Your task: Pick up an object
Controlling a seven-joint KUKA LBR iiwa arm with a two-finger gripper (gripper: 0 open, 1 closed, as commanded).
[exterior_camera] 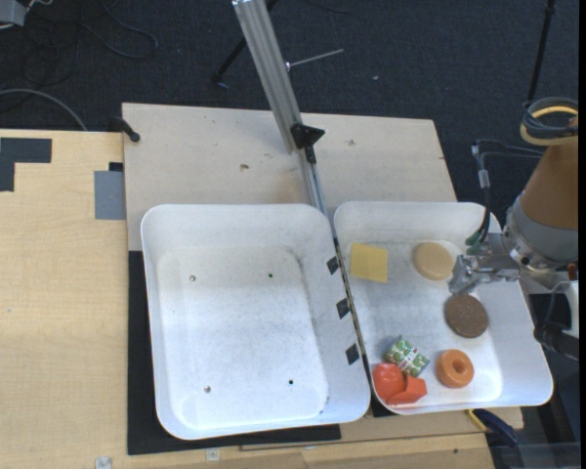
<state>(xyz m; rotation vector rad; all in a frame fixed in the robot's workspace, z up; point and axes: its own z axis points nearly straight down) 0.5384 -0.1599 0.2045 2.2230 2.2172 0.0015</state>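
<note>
Brown disc (466, 316) lies at 3 o'clock in the right bin (527, 384), tan disc (433, 260) at its 11; gripper (466, 274) poised between them, finger spread indiscernible; approach step, next needing descent onto one chosen object.

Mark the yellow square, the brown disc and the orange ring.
yellow square (369, 262): camera view, middle of its top face.
brown disc (466, 316): camera view, centre of its face.
orange ring (443, 369): camera view, its left band.

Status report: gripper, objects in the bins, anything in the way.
Gripper low in right bin, between tan disc and brown disc. Nothing seen between its fingers. Yellow block apart, unobstructed.
</note>
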